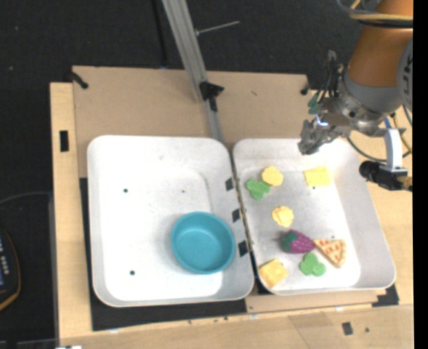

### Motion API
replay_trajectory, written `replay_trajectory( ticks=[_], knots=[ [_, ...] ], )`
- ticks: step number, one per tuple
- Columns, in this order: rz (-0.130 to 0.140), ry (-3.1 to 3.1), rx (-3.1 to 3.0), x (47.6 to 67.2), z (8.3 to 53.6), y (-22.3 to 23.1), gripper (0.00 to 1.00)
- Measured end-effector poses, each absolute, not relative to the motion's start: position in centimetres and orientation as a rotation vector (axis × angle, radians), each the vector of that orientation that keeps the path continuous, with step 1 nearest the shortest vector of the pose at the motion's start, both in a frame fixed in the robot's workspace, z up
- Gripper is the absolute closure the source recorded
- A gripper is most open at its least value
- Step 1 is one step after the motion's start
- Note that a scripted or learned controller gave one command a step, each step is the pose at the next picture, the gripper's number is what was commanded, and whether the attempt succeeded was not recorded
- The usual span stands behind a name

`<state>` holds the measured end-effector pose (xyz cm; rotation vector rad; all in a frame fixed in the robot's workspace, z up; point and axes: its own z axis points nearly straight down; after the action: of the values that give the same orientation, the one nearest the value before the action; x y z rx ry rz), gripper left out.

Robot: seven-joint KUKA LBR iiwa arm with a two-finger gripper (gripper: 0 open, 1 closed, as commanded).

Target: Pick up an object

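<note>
Gripper (309,142) above right bin's (373,217) back edge near yellow square (317,177), prob. lining up pick; finger state can't tell.

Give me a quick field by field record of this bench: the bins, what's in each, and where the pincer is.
left bin: holds a blue bowl
right bin: holds small toy foods
yellow pieces: square, three lumpy ones
green pieces: two
purple piece: touches the pizza slice
pincer: over the right bin's far edge, nothing seen between its fingers
</note>
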<state>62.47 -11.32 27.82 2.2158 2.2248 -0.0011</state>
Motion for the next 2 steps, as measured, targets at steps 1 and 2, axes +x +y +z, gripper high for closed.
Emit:
replay_trajectory(
  ticks=[1,2],
  knots=[
    [0.001,2.229,2.215,62.6,27.7,-5.6,1.0],
    [-0.003,2.229,2.217,63.8,25.7,-0.9,1.0]
  ],
)
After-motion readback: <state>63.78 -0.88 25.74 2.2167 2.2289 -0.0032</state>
